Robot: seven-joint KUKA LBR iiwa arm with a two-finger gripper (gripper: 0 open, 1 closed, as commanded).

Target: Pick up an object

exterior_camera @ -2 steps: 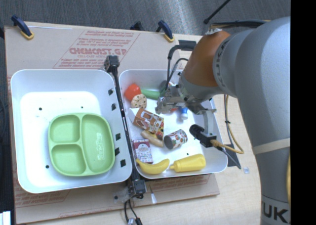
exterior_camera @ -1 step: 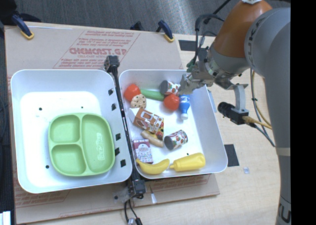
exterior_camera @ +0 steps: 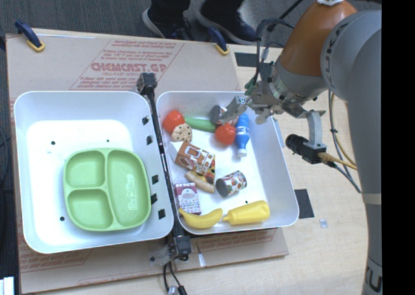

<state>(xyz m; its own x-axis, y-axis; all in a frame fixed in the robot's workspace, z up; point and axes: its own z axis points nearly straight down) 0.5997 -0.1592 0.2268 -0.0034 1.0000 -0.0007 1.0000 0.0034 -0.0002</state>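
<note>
Arm (exterior_camera: 337,47) comes in from the right, wrist over the right bin's (exterior_camera: 275,157) upper right corner. Gripper (exterior_camera: 228,113) is low inside the bin, near its back wall, just above the tomato (exterior_camera: 225,134) and beside the blue bottle (exterior_camera: 242,133). Finger state: cannot tell, the tips blur into the clutter. Nothing visibly held.

Right bin contents: red ball (exterior_camera: 173,120) at upper left, cookie (exterior_camera: 181,133) touching it below, green vegetable (exterior_camera: 201,124) lying across between ball and tomato. Snack box (exterior_camera: 196,159) mid-bin, tilted. Hot dog (exterior_camera: 200,181) just below it. Can (exterior_camera: 231,183) on its side to the right of that. Small red carton (exterior_camera: 187,196) near the left wall. Banana (exterior_camera: 200,218) and yellow bottle (exterior_camera: 248,212) lie end to end along the front wall.

Left bin (exterior_camera: 39,112) holds a green tray (exterior_camera: 107,188) with three compartments, sitting toward the front.

Both bins rest on a cardboard sheet (exterior_camera: 123,60) with red print, clamped at the back corners.
</note>
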